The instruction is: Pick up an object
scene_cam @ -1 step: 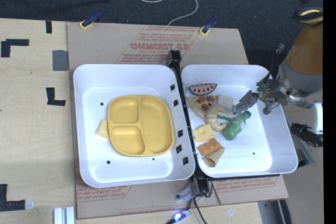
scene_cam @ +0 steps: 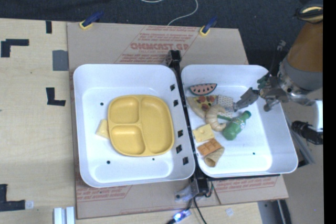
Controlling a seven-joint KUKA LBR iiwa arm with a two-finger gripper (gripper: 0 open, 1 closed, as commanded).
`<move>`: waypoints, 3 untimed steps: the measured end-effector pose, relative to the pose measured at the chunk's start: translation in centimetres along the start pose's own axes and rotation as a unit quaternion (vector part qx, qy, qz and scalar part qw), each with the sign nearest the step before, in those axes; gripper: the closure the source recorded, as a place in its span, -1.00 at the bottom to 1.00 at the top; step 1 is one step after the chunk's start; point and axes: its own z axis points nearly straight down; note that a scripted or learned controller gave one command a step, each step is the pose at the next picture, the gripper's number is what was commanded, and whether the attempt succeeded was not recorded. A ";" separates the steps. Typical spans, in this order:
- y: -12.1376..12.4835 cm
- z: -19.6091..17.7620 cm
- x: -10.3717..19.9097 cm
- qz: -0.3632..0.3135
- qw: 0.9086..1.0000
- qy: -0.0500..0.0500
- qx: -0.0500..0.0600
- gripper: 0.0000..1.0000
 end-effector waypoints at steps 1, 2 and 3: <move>0.1 4.6 0.7 0.000 1.000 0.000 0.002 -1.00; -0.6 9.1 0.9 0.000 1.000 0.000 0.002 -1.00; -0.6 14.4 1.0 0.000 1.000 -0.001 0.000 -1.00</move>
